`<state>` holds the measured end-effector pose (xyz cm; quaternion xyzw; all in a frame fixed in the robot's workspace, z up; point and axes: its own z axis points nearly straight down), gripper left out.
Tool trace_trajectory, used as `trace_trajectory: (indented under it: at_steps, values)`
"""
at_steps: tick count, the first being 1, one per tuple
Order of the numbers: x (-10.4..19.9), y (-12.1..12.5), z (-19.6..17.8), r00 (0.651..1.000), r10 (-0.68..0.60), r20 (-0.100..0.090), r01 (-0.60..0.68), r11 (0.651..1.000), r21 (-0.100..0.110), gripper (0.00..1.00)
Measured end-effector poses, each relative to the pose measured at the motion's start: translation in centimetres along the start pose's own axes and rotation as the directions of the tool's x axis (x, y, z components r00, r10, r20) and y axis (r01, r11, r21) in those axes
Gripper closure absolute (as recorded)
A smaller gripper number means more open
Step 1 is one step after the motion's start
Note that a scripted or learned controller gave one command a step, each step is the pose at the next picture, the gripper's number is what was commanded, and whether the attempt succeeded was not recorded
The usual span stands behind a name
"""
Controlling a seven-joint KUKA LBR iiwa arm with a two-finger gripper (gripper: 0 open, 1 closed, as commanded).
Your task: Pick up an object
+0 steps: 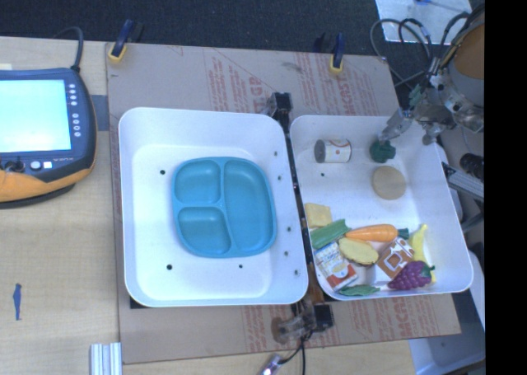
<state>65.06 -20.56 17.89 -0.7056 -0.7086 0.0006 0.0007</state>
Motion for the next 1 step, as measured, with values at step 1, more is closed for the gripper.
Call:
trace_trajectory:
  at_steps: [1]
  values:
    - [4.13, 0.62, 5.84, 1.0, -0.001, 0.001, 0.001, 1.0, 0.002, 0.0]
